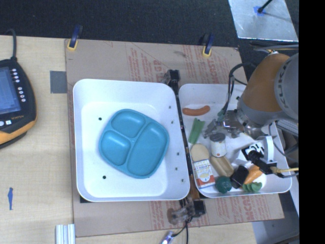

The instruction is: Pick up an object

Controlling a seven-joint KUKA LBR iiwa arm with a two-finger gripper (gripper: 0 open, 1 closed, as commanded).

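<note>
The right bin (203,91) holds several toy foods: a hot dog sausage (195,110), a green pod (196,130), a pale bread piece (199,152), a small carton with a red label (203,172), a tan cylinder (221,165), a dark green broccoli-like lump (223,184), a black block (238,176), an orange piece (254,176) and a black-and-white item (254,151). My gripper (218,134) hangs low in the middle of this bin, above a small white cylinder (219,147). The arm's orange band (263,85) rises to the right.
The left bin (89,184) contains a blue three-compartment plate (134,143). A teach pendant (12,100) lies on the bench at far left. Clamps (74,37) pin the cardboard underlay at the back. A metal fitting (173,78) sits between the bins.
</note>
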